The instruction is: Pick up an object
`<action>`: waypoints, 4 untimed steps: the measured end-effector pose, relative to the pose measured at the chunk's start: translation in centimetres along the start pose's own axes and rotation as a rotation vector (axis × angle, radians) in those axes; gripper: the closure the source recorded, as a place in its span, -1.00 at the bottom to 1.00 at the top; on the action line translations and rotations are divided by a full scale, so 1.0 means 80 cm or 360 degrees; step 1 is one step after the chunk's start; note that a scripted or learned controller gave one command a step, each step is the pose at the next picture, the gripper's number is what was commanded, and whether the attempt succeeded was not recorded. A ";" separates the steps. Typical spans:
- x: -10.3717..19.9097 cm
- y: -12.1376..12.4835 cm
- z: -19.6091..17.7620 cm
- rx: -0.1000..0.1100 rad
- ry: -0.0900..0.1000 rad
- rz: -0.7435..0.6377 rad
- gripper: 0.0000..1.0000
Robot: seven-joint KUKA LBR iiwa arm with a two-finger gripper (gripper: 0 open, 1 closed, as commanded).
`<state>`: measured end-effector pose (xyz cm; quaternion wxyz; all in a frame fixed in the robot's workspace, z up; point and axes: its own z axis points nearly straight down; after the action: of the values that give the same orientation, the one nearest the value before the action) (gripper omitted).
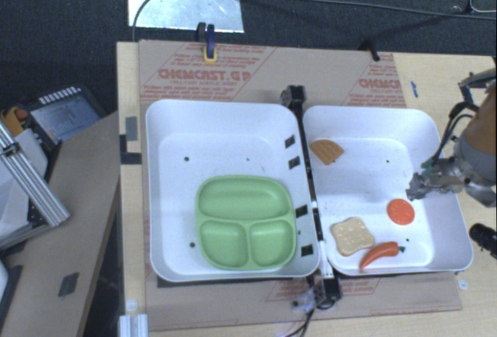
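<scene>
The right bin (pixel 373 126) holds a round red-orange disc (pixel 401 211), a beige toast slice (pixel 352 235), a red-orange chili pepper (pixel 380 254) and a tan wedge-shaped piece (pixel 327 151). My gripper (pixel 420 184) reaches in from the right edge and hangs just above and to the right of the red disc. Its fingers are small and dark against the bin, and nothing shows between them.
A green three-compartment plate (pixel 245 220) lies in the left bin (pixel 194 133). A black divider clip strip (pixel 303 172) runs between the bins. A yellow clamp (pixel 209 44) sits on the cardboard behind them, and cables cross the dark floor at the back.
</scene>
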<state>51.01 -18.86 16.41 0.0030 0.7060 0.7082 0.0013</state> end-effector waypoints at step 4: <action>0.125 0.011 -0.092 0.0006 0.0007 -0.0010 1.00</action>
<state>51.83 -8.86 23.72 0.0001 0.7036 0.7106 0.0014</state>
